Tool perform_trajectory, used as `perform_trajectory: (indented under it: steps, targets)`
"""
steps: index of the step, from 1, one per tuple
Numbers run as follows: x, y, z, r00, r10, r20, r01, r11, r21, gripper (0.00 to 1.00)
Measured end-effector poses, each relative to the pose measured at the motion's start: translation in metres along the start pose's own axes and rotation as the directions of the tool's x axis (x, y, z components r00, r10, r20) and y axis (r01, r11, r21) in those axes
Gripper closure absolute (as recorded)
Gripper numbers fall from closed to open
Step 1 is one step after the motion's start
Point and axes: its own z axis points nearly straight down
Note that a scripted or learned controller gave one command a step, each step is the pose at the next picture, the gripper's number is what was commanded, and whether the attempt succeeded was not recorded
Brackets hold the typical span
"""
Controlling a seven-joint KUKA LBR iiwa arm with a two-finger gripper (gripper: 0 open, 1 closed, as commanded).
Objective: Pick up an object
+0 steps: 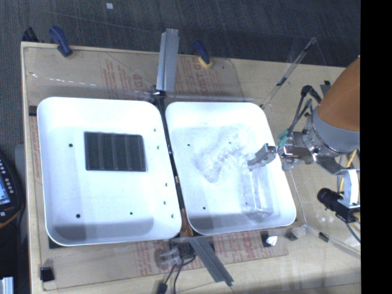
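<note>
With the claw (264,155) poised over the right bin (184,164), whether clenched or released I could not tell, the clear plastic bottle (256,192) lay below it near the bin's right wall, so a good grasp needed a straight descent across its body.

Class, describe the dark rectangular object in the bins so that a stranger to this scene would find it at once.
Start with the two white bins side by side and take the left bin. On its floor, toward the upper middle, lies a flat dark grey ribbed rectangle. It is opaque and sharply outlined, unlike the clear plastic items in the right bin, which nearly vanish against the white.
</note>
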Motion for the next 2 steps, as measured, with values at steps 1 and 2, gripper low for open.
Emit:
perform_trajectory:
  steps: [1, 2]
  targets:
    - [0.001, 0.000, -0.011, 0.999, -0.033, 0.000, 0.033, 0.999, 0.000, 0.00]
    - [-0.001, -0.001, -0.021, 1.000, 0.027, 0.000, -0.027, 1.000, 0.003, 0.00]
